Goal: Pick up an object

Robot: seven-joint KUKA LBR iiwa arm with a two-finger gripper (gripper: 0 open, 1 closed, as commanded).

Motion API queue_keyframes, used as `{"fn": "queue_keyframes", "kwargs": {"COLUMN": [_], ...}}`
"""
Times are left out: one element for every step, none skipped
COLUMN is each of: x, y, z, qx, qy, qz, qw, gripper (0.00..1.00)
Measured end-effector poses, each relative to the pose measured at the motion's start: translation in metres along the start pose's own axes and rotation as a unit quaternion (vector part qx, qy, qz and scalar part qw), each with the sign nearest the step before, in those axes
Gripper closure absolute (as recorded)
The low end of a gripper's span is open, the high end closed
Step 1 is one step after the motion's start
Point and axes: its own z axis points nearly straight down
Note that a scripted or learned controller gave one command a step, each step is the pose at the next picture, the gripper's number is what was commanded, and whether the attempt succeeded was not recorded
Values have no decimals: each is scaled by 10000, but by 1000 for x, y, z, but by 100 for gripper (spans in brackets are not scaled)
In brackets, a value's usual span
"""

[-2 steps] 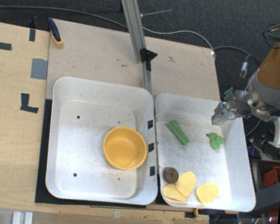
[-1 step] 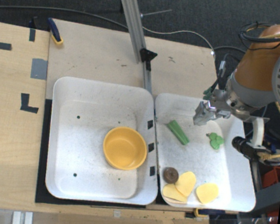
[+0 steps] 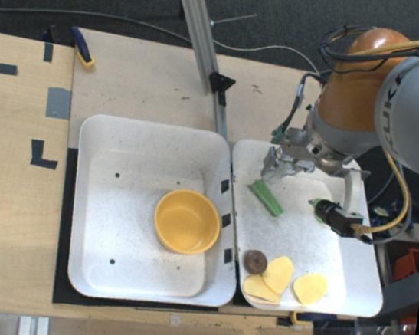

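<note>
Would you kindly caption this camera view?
Gripper above green stick in right bin; yellow bowl in left bin.

glossy yellow plastic bowl (image 3: 187, 222)

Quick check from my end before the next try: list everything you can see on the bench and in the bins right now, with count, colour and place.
bowl: 1, yellow, upright in the left bin, near its right wall
green block: 1, green, upper part of the right bin, just below the gripper
brown disc: 1, brown, near corner of the right bin
yellow pieces: 3, flat, yellow, near edge of the right bin, two overlapping
clamp: 1, blue and yellow, far left of the bench
metal post: 1, grey, behind the bins
gripper: 1, grey metal, above the right bin's far end
arm: 1, grey with orange band, entering from the right
</note>
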Motion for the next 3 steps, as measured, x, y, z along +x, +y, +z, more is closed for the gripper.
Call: {"fn": "queue_keyframes", "kwargs": {"x": [55, 114, 130], "y": [-6, 5, 14], "z": [11, 10, 32], "qx": [7, 0, 12], "qy": [-8, -3, -19], "qz": [8, 1, 26], "qw": [10000, 10000, 10000], "gripper": [100, 100, 100]}}
